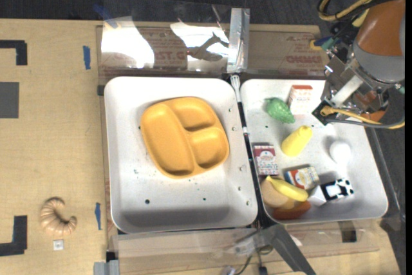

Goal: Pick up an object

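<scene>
1. Objects for picking lie in the right bin [380, 193]: a yellow lemon-like piece [296, 140], a green toy [280, 110], a small carton [300, 98], a white ball [340, 151] and a banana [288, 189].
2. The gripper [335, 109] hangs at the bin's upper right edge, beside the carton; whether its jaws are apart or together cannot be told.
3. The yellow piece looks the best target, being fairly clear of its neighbours.
4. The arm should centre above it and descend straight.
5. The left bin [122, 196] holds an orange tray [183, 135].
</scene>
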`<action>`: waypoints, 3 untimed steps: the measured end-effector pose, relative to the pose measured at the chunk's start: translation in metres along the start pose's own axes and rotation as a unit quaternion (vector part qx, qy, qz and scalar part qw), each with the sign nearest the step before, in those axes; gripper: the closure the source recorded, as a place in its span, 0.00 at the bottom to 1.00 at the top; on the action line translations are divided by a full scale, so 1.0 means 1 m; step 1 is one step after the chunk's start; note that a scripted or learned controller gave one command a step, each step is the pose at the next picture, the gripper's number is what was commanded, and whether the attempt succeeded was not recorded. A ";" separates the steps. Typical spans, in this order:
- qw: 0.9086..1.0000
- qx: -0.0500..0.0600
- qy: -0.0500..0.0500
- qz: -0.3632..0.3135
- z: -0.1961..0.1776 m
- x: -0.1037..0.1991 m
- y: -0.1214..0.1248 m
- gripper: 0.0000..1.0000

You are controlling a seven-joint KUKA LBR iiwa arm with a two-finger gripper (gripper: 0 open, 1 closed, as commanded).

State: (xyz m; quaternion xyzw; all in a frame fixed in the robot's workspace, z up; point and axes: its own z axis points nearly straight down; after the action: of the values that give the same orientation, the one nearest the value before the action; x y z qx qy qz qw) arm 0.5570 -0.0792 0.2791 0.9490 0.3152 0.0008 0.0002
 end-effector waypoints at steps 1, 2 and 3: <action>1.000 0.003 -0.002 -0.028 -0.032 -0.036 -0.073 1.00; 0.992 0.004 -0.005 0.124 0.037 -0.050 -0.054 1.00; 0.999 0.001 -0.002 0.033 0.011 -0.033 -0.084 1.00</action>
State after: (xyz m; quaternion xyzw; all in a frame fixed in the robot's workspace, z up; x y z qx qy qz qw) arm 0.4807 -0.0317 0.2676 0.9590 0.2834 -0.0017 -0.0002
